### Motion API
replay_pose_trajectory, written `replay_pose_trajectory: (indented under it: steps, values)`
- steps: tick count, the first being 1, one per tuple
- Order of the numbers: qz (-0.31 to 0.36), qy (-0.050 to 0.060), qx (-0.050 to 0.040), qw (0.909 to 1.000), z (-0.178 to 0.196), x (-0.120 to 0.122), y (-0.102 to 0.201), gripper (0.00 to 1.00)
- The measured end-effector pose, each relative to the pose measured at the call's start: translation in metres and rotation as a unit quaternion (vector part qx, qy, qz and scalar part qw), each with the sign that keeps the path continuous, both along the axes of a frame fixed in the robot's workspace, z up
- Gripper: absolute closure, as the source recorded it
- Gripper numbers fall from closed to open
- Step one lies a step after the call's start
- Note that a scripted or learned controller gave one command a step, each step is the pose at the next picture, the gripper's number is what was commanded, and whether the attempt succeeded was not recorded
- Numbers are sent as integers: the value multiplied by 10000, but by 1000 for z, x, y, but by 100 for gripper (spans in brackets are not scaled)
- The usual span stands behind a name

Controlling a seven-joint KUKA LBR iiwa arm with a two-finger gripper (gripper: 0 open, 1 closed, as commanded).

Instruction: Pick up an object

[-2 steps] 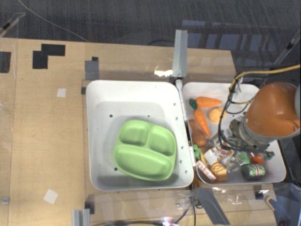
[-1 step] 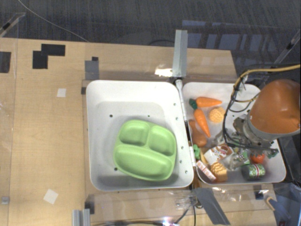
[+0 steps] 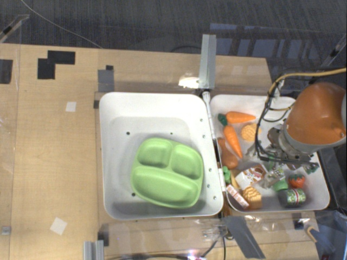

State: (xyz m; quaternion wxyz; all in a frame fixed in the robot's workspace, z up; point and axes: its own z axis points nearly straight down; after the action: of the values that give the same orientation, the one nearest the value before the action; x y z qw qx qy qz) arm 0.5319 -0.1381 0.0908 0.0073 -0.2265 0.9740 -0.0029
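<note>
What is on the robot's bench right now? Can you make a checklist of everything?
Surface: wooden bench with two white bins side by side.
Job's things: right bin holds toy food: two carrots, a cracker, a green can, a tomato.
Clutter: green divided plate lying in the left bin.
Grippers: gripper low over the toy pile; grasp cannot be judged.
Cables: black and yellow cables looping at the wrist.
Surroundings: dark carpet behind the bench; black squares on the bench top.
</note>
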Motion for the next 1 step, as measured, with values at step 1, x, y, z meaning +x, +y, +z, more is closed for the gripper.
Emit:
replay_pose_trajectory:
  steps: [1]
  values:
    - [344, -1, 7, 9994, -2, 98, 50, 0]
